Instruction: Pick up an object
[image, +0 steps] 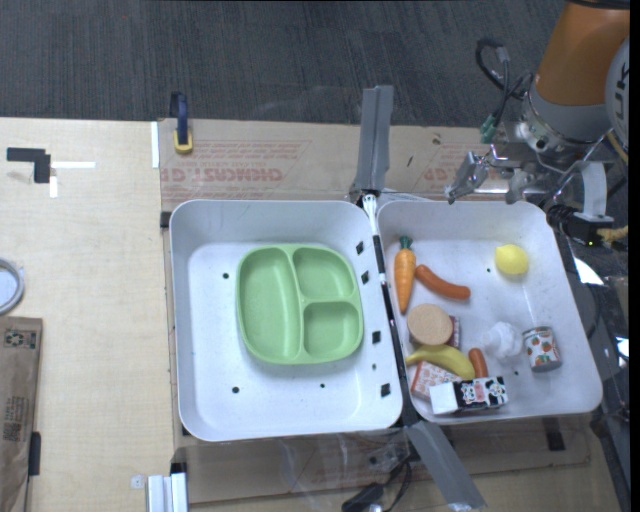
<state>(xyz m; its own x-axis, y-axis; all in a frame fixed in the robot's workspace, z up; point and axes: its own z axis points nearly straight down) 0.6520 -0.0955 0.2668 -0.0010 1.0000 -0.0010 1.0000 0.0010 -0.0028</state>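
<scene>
Nearest the lens, a carton (470, 394) printed with small cartoon figures lies at the right bin's (570, 300) front edge; its lettering is too small to read. Gripper (478, 175) hovers above that bin's back rim, fingers apart, holding nothing. Closest to it inside the bin sits a lemon (511, 260), probably a light, stiff, smooth toy, best pinched across its middle. Left of it lie a sausage (442, 282) and carrot (403, 275). Reversed print on the cardboard (250, 160) behind the bins is hard to read.
</scene>
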